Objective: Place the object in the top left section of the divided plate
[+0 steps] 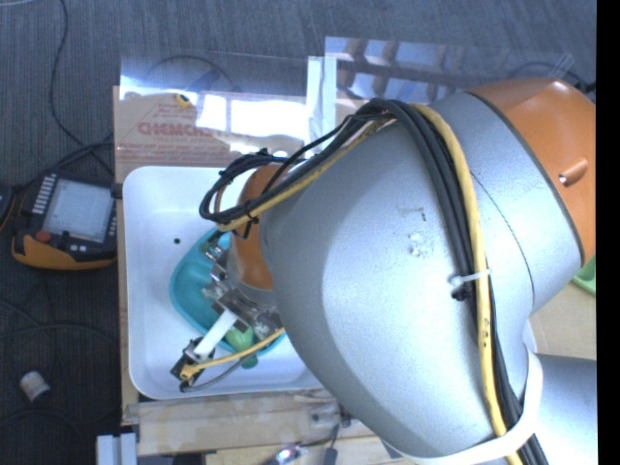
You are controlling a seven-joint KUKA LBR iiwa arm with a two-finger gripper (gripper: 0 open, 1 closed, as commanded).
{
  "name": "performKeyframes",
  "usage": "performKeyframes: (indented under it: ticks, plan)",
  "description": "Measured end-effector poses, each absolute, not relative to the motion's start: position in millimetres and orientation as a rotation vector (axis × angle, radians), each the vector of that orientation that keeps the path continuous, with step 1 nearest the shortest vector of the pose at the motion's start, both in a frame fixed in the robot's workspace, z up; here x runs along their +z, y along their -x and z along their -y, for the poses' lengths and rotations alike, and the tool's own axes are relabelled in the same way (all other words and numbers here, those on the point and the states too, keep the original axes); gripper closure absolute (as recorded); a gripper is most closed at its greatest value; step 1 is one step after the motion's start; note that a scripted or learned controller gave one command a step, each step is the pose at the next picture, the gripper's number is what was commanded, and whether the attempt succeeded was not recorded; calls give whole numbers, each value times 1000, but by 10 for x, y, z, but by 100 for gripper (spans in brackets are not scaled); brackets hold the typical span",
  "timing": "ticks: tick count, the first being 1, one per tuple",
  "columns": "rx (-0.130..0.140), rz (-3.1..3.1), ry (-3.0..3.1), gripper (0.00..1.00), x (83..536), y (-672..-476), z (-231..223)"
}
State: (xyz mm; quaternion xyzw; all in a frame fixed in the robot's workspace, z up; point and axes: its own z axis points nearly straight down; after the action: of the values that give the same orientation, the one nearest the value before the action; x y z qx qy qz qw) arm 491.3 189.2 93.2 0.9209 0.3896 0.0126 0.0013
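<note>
Camera view: teal plate (190,285) in bin (153,216)

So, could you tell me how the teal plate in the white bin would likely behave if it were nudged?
The teal plate looks like glossy moulded plastic, so probably stiff and light. Lying flat on the smooth floor of the white bin, it would likely slide rather than tip. The arm covers much of it, so its full shape is uncertain.

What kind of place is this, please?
Probably a robotics lab or test room: a large grey robot arm reaches over a shallow white plastic bin, and an orange-and-grey handheld controller with a screen lies on dark grey carpet.
</note>
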Motion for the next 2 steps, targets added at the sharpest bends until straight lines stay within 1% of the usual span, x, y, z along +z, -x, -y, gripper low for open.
performKeyframes:
  ticks: [1, 2]
  plan:
    - [-14, -1306, -2853, 0, 1647, -4825, -2319]
    - [-12, -775, -3039, 0, 2444, -4833, -1383]
